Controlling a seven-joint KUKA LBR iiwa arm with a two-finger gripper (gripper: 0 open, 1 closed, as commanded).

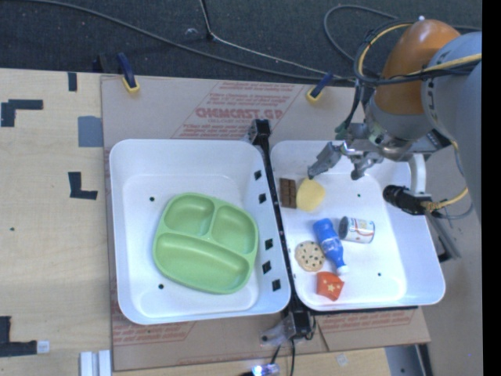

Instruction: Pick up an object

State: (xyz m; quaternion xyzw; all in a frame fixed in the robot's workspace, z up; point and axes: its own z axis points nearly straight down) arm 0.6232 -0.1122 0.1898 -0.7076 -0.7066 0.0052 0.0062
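My gripper (342,165) hangs over the back of the right bin (415,276) with its two fingers spread open and nothing between them. Just below and left of it lies a yellow lemon-shaped object (310,195), next to a brown block (287,193). Further forward in the same bin sit a blue bottle (329,244), a small white can (358,229), a cookie (309,255) and a red piece (329,287).
The left bin (129,171) holds a green divided plate (207,241). A black divider (268,202) runs between the two bins. Cables and a black connector (401,197) hang off the arm at the right bin's far edge.
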